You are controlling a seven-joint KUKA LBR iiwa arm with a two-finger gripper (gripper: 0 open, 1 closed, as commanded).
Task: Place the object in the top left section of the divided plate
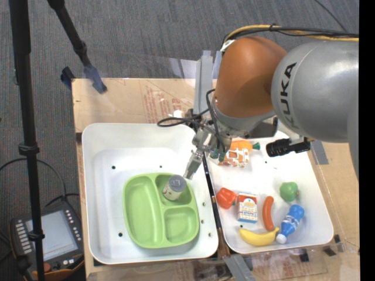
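Camera view is showing my end effector hovering over the left bin, just above a small grey can. I cannot tell its state. The can is sitting in the green divided plate, in the section nearest the bin's far right corner.

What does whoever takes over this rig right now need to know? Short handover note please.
Gripper: over the right edge of the left bin, fingers pointing down toward the green divided plate; whether it is open or shut can't be read from this view.
Object: a small grey can lies on the plate, near the ridge by the upper right compartment, just below the fingertips.
Done: can is on the plate.
Left: it does not look to be in the top left section; check and move it if needed.
Right bin has the other toy foods, including a banana and a bottle.
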